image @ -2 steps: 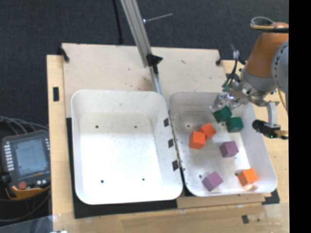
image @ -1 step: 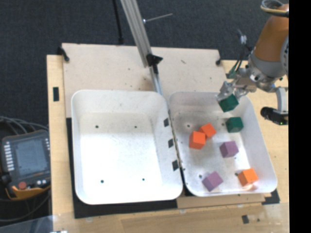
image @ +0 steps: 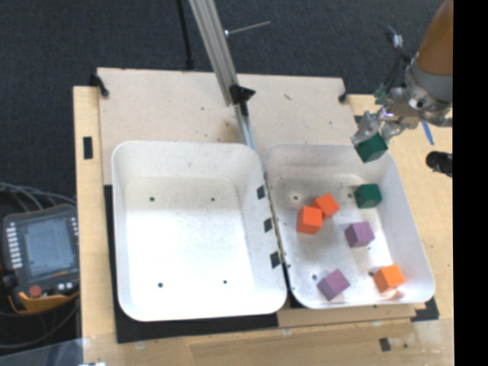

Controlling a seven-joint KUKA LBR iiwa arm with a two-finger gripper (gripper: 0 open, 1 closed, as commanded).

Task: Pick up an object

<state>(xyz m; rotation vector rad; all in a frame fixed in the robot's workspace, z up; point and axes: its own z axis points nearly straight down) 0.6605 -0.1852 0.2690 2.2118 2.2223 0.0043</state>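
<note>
A green cube (image: pixel 372 149) is seen clamped in the end effector (image: pixel 371 139), raised above the far right corner of the right bin (image: pixel 415 235); the grip looks shallow; a slip could drop it among the cubes below.

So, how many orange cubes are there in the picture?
3, all in the right bin: two touching near its middle, a larger cube and a smaller cube behind it, and a third by the near right corner. None looks hidden.
</note>
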